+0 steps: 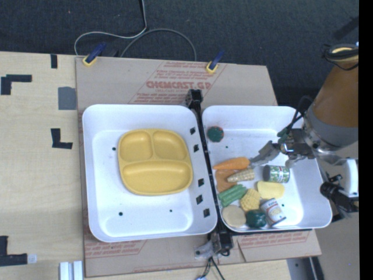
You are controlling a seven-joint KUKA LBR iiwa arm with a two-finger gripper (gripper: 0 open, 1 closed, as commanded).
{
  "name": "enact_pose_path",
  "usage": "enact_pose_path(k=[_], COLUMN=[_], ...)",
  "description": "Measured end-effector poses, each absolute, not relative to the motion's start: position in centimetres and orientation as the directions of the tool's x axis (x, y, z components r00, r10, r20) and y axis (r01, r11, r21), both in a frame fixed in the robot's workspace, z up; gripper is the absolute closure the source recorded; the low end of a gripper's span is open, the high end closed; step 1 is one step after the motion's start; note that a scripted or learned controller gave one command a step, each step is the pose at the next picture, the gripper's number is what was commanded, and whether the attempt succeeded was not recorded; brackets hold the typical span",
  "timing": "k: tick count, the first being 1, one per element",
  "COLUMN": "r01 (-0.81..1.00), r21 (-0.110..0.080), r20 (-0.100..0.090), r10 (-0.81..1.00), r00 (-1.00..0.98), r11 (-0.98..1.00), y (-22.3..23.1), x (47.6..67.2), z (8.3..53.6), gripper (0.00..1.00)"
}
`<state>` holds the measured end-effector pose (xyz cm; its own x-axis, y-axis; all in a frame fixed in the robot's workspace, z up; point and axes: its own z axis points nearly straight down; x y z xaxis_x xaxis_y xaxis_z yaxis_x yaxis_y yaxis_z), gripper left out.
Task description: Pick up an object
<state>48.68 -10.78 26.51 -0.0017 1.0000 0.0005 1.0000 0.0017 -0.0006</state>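
Now | gripper (pixel 274 156) fingers spread, holding nothing | small can (pixel 276 173) just below it

A robotics lab: cardboard sheet (pixel 175 77) clamped to a wooden bench (pixel 35 156), two white bins (pixel 96 121), cables (pixel 140 16) trailing at top.

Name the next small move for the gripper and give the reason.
Probably lower straight down toward the small can. The gripper hovers over the right bin just above that can, with nothing between its fingers, and the can lies slightly apart from the pile of toy food, so it looks the easiest target.
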Motion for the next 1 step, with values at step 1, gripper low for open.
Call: enact_pose_path(k=[1], r01=[1.0], r21=[-0.004], r20=[0.0], r10=[1.0], r00=[-0.002], r11=[0.002], y=[-9.15], x=[53.8], z=[17.95], gripper=[0.0])
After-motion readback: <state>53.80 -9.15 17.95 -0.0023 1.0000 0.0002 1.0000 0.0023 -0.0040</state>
